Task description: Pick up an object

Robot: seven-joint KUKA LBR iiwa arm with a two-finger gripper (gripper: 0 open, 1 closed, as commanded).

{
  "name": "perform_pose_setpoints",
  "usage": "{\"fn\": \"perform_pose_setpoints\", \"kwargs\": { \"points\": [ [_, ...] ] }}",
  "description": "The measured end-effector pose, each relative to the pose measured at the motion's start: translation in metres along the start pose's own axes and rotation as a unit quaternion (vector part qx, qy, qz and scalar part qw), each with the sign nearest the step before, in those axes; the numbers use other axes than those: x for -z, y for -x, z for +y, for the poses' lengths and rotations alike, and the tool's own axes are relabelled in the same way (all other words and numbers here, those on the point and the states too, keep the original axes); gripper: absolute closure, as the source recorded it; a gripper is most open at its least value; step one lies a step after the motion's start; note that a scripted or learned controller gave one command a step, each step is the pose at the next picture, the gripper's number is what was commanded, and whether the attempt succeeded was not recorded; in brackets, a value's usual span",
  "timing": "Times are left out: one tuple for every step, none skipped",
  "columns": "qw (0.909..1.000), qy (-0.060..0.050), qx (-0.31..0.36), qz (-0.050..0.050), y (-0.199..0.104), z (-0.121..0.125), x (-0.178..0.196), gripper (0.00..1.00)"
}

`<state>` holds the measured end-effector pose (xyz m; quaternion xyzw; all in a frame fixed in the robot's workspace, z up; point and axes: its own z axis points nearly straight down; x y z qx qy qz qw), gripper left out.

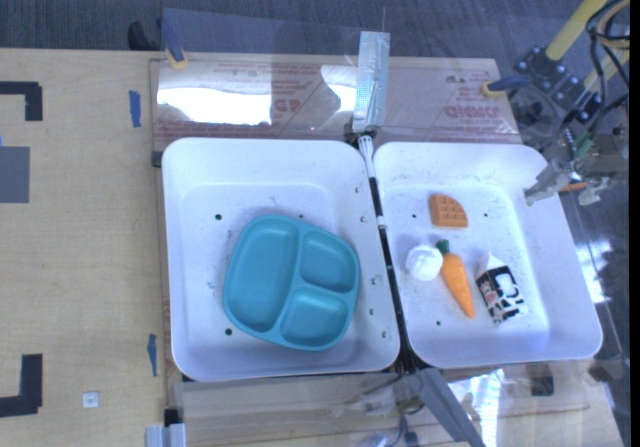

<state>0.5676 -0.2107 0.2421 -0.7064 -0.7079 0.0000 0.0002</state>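
Observation:
The right bin (pixel 560 330) holds a few small objects. An orange waffle-like piece (pixel 448 211) lies toward its back. In front of it a white rounded item (pixel 424 261) touches the leafy end of an orange carrot (pixel 457 282), which points toward the front right. A small black and white carton (pixel 500 293) lies just right of the carrot. All of these rest loose on the bin floor.
The left bin (pixel 190 185) carries a teal divided plate (pixel 290 280). A ridge (pixel 380 235) separates the two bins. Metal brackets and cables (pixel 575 160) crowd the right bin's far right rim, with a yellow pole (pixel 590 0) above. A clear panel (pixel 300 85) stands behind the bins.

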Motion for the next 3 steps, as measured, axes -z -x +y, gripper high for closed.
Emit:
{"fn": "perform_pose_setpoints", "kwargs": {
  "points": [
    [0.9978,-0.005,0.066,0.002,-0.049,-0.074,-0.140,0.00],
    [0.9978,0.002,0.066,-0.001,-0.048,-0.070,-0.126,1.00],
    [0.9997,0.003,-0.024,0.001,-0.155,-0.083,-0.015,1.00]
  ]
}}
